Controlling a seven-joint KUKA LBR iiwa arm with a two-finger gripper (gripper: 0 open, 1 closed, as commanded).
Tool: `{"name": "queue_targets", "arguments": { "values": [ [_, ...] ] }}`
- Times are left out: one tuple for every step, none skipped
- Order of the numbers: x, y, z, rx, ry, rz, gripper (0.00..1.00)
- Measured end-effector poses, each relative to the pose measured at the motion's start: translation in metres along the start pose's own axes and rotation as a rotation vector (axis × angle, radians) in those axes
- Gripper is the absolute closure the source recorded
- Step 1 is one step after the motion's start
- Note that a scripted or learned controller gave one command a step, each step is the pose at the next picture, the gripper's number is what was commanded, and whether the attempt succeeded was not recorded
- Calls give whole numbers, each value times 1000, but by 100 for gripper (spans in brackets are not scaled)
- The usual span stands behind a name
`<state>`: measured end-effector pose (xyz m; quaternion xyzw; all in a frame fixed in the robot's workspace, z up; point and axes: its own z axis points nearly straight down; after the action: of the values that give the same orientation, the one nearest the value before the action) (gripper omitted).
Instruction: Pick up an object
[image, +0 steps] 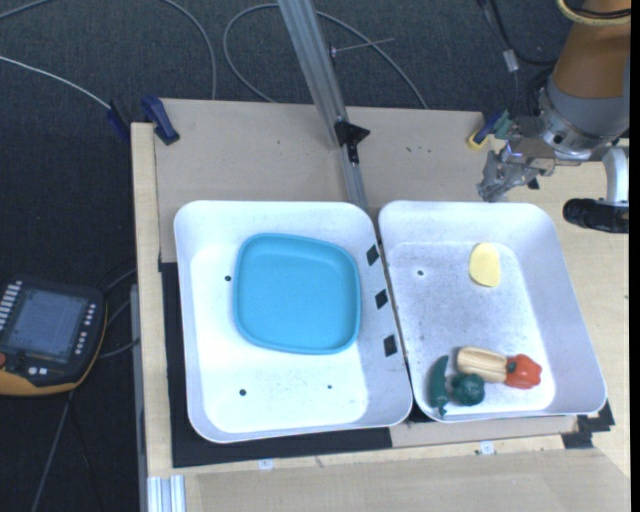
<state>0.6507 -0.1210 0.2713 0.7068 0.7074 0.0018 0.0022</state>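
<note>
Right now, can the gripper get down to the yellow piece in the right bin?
Probably yes. The gripper hangs over the bench just beyond the right bin, and the yellow piece lies alone on the bin floor, apart from the toys at the near edge. Nothing stands between them.

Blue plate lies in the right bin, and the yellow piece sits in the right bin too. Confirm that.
Not quite. The camera view shows the blue plate in the left bin, not the right one. The yellow piece does sit in the right bin.
</note>
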Motion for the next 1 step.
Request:
{"name": "queue_targets", "arguments": {
  "values": [
    [53, -16, 11, 5, 2, -3, 100]
  ]
}}
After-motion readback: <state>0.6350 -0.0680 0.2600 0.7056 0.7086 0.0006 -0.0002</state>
